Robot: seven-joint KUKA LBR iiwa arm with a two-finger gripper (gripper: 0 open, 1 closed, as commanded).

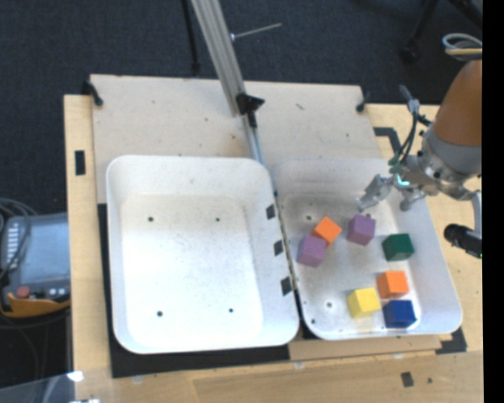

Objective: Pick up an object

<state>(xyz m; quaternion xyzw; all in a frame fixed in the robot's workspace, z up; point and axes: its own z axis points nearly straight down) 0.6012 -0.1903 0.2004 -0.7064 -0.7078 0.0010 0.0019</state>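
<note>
Dark carpet surrounds the wooden bench [168, 116] bearing two white bins. Seven blocks lie in the right bin [336, 183], an orange block [328, 229] between two purple ones. Above its far edge, the gripper [392, 193] hangs with fingers spread, holding nothing.

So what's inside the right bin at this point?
The right bin holds seven blocks: two purple, two orange, green, yellow, blue. The end effector and arm cover its far right corner.
</note>
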